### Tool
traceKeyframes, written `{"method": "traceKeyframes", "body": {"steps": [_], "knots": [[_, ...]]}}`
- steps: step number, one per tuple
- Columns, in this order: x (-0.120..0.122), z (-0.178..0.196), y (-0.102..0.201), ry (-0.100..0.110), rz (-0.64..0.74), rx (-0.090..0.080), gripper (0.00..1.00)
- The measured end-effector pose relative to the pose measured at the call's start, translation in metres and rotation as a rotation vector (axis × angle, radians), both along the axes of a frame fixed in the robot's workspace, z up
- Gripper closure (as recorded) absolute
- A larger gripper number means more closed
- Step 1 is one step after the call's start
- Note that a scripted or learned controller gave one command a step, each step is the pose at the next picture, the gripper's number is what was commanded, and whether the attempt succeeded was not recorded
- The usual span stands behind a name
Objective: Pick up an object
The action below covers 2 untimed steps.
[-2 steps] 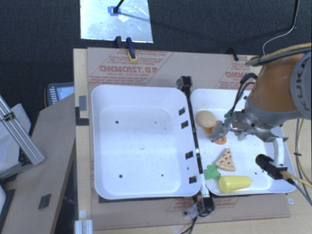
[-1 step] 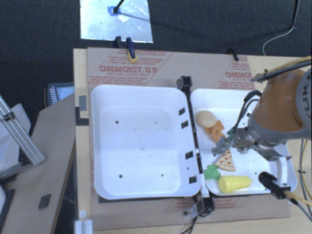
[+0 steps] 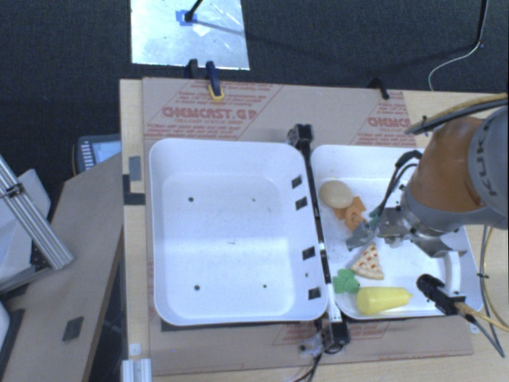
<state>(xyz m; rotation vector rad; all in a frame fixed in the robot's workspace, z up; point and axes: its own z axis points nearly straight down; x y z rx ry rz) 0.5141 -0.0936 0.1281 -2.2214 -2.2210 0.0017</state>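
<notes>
Grey two-finger tool [image 3: 364, 235] is low in the right shallow white plastic bin [image 3: 358, 156]; can't tell if it's apart or together. Likely target: flat triangular toy pizza slice [image 3: 369, 263], just below the tool tip. It looks light, stiff, thin, so pinch across its edges. One round beige bun-like piece [image 3: 336, 193] and one orange chunk [image 3: 354, 212] above the tool, one green lump [image 3: 345, 281], one yellow smooth oblong [image 3: 383, 298] below. Two bins, left white bin [image 3: 167, 165] beyond.
</notes>
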Motion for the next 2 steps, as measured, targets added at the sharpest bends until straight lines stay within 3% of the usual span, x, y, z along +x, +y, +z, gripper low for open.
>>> {"method": "traceKeyframes", "body": {"steps": [2], "knots": [[0.001,-0.03,0.002,0.0,0.0,0.001,0.0]]}}
